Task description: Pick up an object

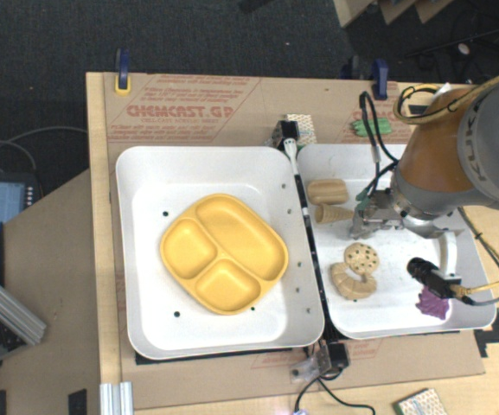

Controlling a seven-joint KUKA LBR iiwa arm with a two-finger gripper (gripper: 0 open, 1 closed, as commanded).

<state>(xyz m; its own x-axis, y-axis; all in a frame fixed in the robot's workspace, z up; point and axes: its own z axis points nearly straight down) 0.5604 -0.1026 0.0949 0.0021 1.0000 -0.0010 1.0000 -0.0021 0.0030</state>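
Yellow moulded plastic, a three-compartment tray (pixel 223 252), fills the left white bin (pixel 137 232), well off to the pincer's left. The pincer (pixel 363 217) hangs low over the right white bin (pixel 387 322), and whether it is spread or pressed together I cannot tell. Just left of it lies a tan cylindrical block (pixel 326 190) with a second pale block (pixel 329 213) touching beneath it. Nearer the camera sit a speckled cookie-shaped toy (pixel 361 257) and a beige curved piece (pixel 351 282); a purple scrap (pixel 432 303) lies toward the bin's right corner. The pale block looks the nearest target; a good pick would centre over it, clear of its neighbour, and close across its short side.
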